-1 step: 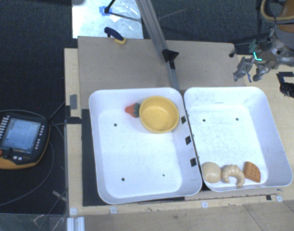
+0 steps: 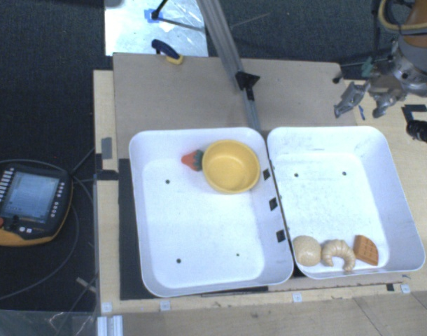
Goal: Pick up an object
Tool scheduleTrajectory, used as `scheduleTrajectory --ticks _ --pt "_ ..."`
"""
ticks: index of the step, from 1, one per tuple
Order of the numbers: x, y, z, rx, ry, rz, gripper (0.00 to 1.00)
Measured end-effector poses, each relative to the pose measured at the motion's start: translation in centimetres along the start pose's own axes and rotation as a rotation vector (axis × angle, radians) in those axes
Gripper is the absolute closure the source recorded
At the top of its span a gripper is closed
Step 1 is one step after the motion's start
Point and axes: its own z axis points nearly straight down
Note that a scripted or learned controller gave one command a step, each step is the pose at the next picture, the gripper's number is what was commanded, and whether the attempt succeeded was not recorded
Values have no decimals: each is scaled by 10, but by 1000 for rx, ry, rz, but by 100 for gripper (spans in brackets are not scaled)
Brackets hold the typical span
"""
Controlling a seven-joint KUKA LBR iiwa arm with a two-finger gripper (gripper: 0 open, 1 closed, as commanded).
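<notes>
A yellow bowl [image 2: 231, 166] sits at the back right of the left bin [image 2: 199, 257]. A small red and green object [image 2: 192, 160], like a strawberry, lies against the bowl's left side. Along the front wall of the right bin [image 2: 339, 180] lie a pale round roll [image 2: 306, 250], a croissant [image 2: 339, 253] and a brown waffle-like piece [image 2: 365, 249]. My gripper [image 2: 365, 101] hangs above the bench beyond the right bin's back rim, at the upper right. Its two fingers are spread apart with nothing between them.
A teach pendant [image 2: 26, 201] lies on the dark floor at the left. A slanted metal pole [image 2: 224, 37] and its black clamp [image 2: 246, 81] stand behind the bins. A blue and yellow item [image 2: 167, 50] lies on the bench's back edge.
</notes>
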Motion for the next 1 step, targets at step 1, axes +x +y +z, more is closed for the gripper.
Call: scheduleTrajectory --ticks 1 --pt "-3 -3 62 5 1 1 0"
